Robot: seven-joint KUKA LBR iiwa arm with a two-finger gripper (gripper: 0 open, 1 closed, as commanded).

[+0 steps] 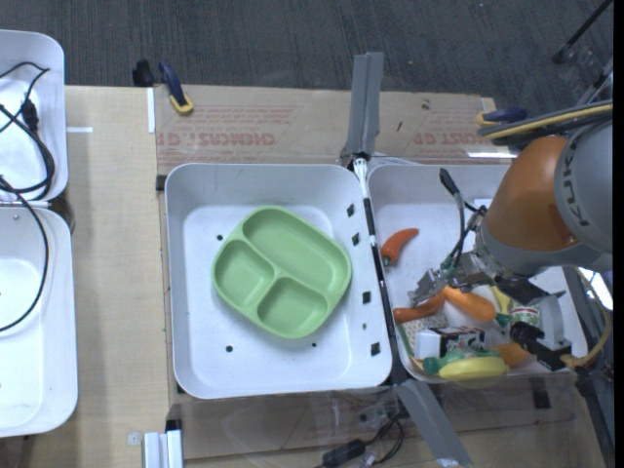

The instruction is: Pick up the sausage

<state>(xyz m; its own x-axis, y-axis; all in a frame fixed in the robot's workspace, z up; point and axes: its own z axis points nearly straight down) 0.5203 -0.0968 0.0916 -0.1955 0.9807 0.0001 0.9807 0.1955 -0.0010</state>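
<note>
The sausage (413, 312), a short reddish-orange piece, lies in the right bin (421, 195) close to its left wall. My gripper (435, 285) hangs low just above and to the right of the sausage, its metal tip close to the sausage's right end. The grey arm with its orange band (531, 208) reaches in from the right and covers the middle of the bin. Whether the sausage is touched I cannot tell.
An orange carrot (471, 305) lies right beside the gripper. A red chili (398, 244) sits further back; a yellow banana (472, 367) and small packets (436, 343) crowd the front. A green divided plate (281, 272) rests in the left bin (191, 291).
</note>
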